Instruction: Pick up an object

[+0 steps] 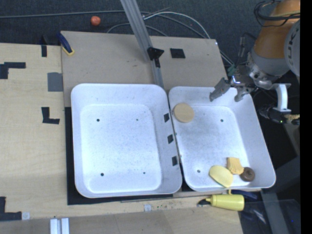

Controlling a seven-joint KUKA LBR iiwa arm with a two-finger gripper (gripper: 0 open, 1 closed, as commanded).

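The right bin [246,130] holds a round tan disc [184,113] near its far left corner. At its near right corner lie a pale yellow oval piece [221,175], a small orange-yellow block [234,165] and a dark brown ring [247,174], close together. My gripper [228,91] hangs over the far right rim of this bin, its two fingers spread apart with nothing between them. It stands well to the right of the tan disc and far from the cluster at the near corner.
The left bin [78,130] sits beside the right one. A slanted metal pole [141,33] crosses the bench behind the bins. A yellow tool [227,201] lies on the bench just in front of the right bin. A small orange ball [95,20] rests far back.
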